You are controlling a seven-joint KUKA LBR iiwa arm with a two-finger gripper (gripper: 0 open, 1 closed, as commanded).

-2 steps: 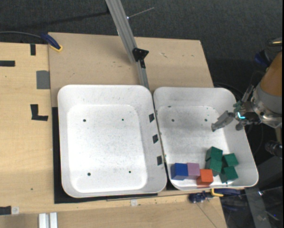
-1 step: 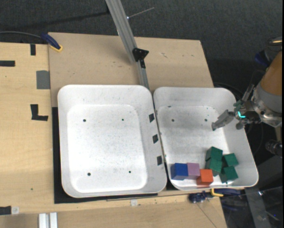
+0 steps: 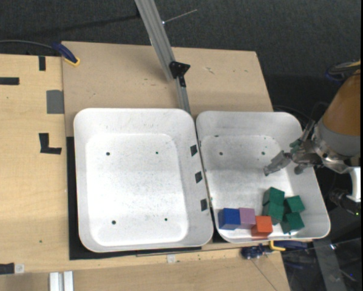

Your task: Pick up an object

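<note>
1. Camera view, writing: no brand, label or readable text on the bins, blocks or bench. Black tape marks sit on the wood at the left of the frame.
2. Bins: two. Left bin [image 3: 90, 132] lies at frame centre-left; right bin [image 3: 242, 123] lies centre-right, the two rims touching along the middle.
3. Blocks: all lie in the lower right corner of the right bin. One blue block [image 3: 230, 217], one lilac block [image 3: 247, 216] touching it, one orange block [image 3: 263, 225] just beside the lilac one.
4. Green blocks [image 3: 283, 208]: a tight cluster to the right of the orange block, seemingly three or four; exact count is unclear.
5. Gripper [image 3: 283, 161]: at the right bin's right side, above the green cluster in the frame and apart from it. Whether the tool is wide or narrow, cannot tell. Nothing shows held.
6. Metal pole [image 3: 157, 29]: one, slanting from the top of the frame to the bins' junction.
</note>
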